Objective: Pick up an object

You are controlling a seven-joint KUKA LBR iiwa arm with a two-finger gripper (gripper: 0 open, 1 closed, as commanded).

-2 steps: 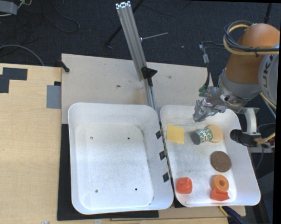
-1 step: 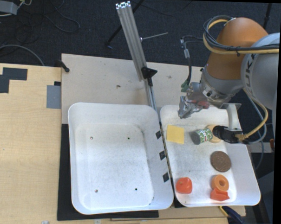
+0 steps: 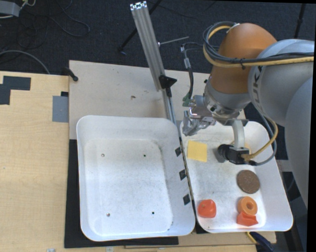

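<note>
The right bin (image 3: 280, 206) holds a flat yellow square (image 3: 197, 150) near its far left, a brown disc (image 3: 247, 181) to the right, a small red cup-like piece (image 3: 206, 208) at the front and an orange ringed piece (image 3: 247, 211) beside it. The gripper (image 3: 191, 124) hangs over the bin's far left corner, just above and behind the yellow square. Nothing shows between its fingers.
The left bin (image 3: 89, 146) sits beside the right one, with black clips (image 3: 182, 174) along the shared rim. A slanted aluminium bar (image 3: 153, 55) rises behind the bins. A black cable connector (image 3: 232, 154) lies over the right bin. The arm's bulk covers the far right.
</note>
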